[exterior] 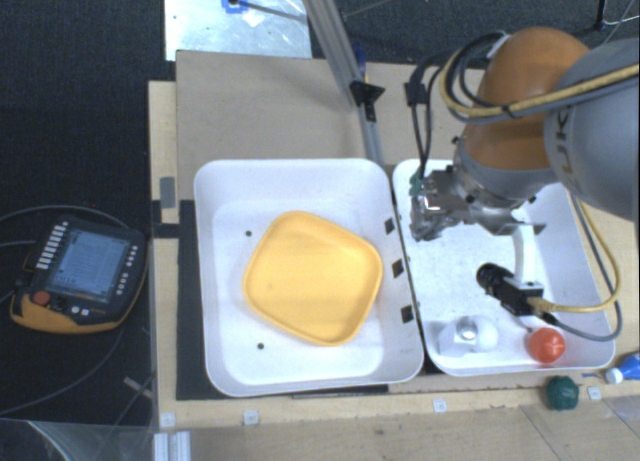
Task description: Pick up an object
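The grey arm's gripper (pixel 432 211) hung over the right white bin (pixel 585 249) – couldn't tell its grip state. A square yellow plastic plate (pixel 313 277) sat in the left white bin (pixel 215 249) – an orange-red ball (pixel 546 345) lay in the right bin's near corner.

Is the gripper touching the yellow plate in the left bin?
Apart. The camera view shows the gripper over the right bin, while the yellow plate lies in the left bin; the bin walls and white floor separate them plainly.
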Motion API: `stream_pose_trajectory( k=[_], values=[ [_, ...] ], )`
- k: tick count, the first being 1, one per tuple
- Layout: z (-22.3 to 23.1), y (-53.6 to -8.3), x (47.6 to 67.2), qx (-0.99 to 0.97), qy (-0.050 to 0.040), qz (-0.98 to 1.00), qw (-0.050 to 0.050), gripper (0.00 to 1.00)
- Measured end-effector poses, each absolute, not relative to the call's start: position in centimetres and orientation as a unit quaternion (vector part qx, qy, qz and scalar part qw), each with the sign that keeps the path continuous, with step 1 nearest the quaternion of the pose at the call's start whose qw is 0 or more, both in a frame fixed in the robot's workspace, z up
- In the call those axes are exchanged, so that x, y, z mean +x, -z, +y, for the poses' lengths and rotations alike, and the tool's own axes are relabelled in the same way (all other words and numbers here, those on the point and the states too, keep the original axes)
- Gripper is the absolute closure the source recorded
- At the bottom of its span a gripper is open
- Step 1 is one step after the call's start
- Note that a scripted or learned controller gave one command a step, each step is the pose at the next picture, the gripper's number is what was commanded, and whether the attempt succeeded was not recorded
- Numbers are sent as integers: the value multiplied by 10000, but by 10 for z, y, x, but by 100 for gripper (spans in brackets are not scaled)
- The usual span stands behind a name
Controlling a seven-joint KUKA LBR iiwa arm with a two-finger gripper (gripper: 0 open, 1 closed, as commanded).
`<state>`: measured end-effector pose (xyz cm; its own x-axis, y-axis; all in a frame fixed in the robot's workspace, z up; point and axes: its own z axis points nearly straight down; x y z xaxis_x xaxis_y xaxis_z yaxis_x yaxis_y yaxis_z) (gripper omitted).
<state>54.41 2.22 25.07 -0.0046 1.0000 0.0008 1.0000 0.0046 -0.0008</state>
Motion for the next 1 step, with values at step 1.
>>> stream_pose_trajectory(
  k=[1],
  values=[
    [69,-237,558,-7056,1,-7086,5,100]
  ],
)
